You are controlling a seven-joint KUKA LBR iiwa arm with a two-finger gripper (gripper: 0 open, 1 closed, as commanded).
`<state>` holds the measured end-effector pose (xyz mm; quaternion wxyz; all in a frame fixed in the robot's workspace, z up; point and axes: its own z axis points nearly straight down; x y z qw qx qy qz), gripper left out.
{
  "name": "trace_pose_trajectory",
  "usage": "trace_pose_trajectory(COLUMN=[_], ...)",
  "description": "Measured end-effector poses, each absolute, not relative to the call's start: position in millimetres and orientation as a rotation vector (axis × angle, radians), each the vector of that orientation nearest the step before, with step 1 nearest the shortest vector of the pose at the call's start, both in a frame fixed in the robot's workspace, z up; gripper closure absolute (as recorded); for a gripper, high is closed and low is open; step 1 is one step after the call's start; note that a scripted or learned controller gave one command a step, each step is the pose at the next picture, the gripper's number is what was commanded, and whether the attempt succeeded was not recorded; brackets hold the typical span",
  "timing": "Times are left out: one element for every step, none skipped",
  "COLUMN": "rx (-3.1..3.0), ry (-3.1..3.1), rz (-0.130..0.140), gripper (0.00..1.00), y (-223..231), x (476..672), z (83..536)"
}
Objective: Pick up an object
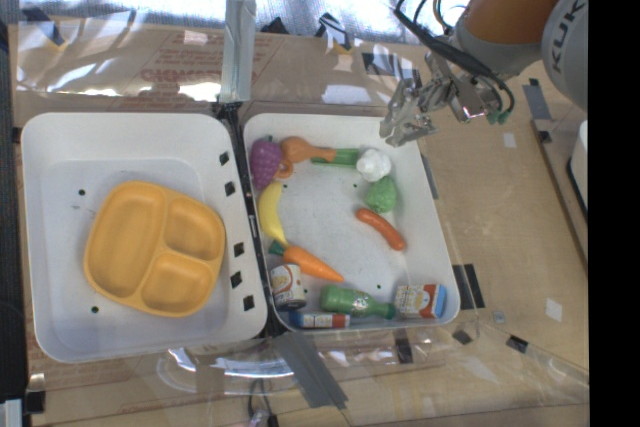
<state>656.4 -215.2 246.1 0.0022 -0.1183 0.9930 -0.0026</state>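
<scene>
Above the right bin's far right corner, we note the metal two-finger gripper (405,127) hanging with fingers apart, nothing between them. Nearest candidates, a white cauliflower toy (373,164) and green broccoli toy (381,194), lie just inside that corner, likely the intended reach.
</scene>
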Motion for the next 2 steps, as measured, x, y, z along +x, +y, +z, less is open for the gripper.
trace_pose_trajectory(rx=[-0.422, -0.428], ry=[3.115, 3.107], rz=[0.006, -0.007], gripper=[1.00, 1.00], y=[-147, -212], x=[653.7, 657.9], z=[186, 230])
